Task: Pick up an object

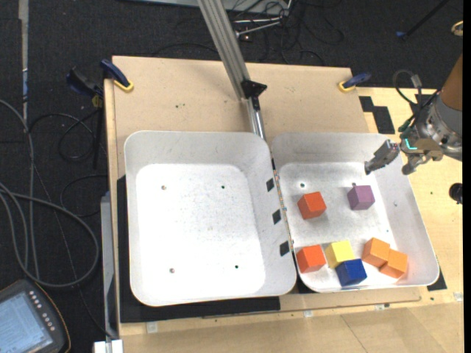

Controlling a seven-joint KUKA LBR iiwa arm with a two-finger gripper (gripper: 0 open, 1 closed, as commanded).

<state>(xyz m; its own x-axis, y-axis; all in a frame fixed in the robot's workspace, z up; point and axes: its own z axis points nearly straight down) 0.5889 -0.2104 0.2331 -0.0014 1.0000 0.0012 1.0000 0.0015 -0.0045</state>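
Above the right bin (412,219), the gripper (396,160) hangs spread apparently wide, holding nothing, near the purple block (360,196).

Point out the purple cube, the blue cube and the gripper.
Small purple cube (360,196): camera view, on its top face.
Small blue cube (352,272): camera view, on its top face.
Two-finger gripper (394,160): camera view, midway between its two spread fingertips, above the right bin's far side.

right bin (412,204) | orange cube (312,204) + purple cube (360,196) mid | orange cube (311,257), yellow cube (339,252), blue cube (351,271), two orange blocks (386,257) along near edge
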